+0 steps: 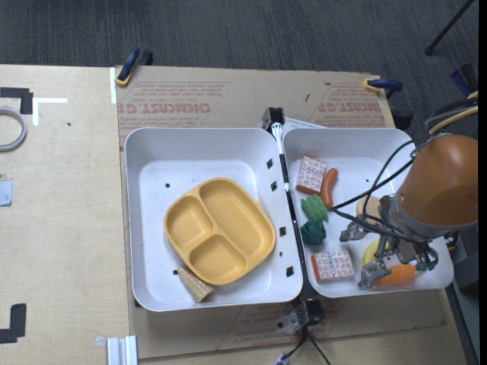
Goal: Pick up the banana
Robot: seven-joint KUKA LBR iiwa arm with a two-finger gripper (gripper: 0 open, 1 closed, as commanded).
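Note:
The banana lies in the right bin near its front right corner, with just a short yellow strip of it showing under the arm's wrist. My gripper is low over it and open. One fingertip is on the far side of the banana and the other on the near side. The banana is between them but not clamped. The arm's orange band hides the bin's right side.
An orange carrot lies right beside the near finger. A red-and-white packet sits to the left, with green broccoli pieces, a sausage and a second packet beyond. The left bin holds a yellow divided plate and a bread slice.

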